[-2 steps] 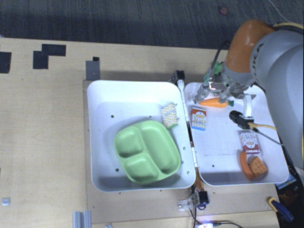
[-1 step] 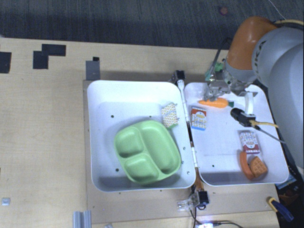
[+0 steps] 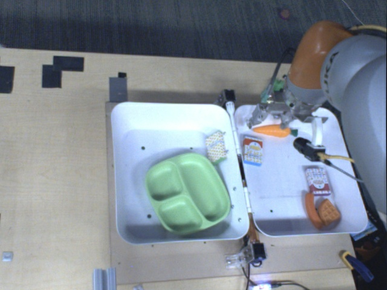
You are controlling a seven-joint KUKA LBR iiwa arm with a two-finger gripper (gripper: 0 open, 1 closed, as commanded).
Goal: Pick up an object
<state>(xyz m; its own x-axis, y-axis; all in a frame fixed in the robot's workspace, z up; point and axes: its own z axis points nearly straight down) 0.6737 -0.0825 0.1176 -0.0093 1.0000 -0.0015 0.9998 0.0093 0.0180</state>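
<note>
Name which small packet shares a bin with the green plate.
The pale patterned packet by the green plate; the orange-topped packet and red packet lie in the right bin.

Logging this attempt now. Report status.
Gripper at far end of view-right bin, just over orange carrot. Hold on carrot unconfirmed. Small carton close beside it.

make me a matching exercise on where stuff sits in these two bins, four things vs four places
Things:
1 plate
2 carrot
3 waffle
4 box

Places:
a right bin, bottom right corner in the view
b left bin
c right bin, top end in the view
d right bin, by its left wall

Pairs: 1-b, 2-c, 3-a, 4-d
</note>
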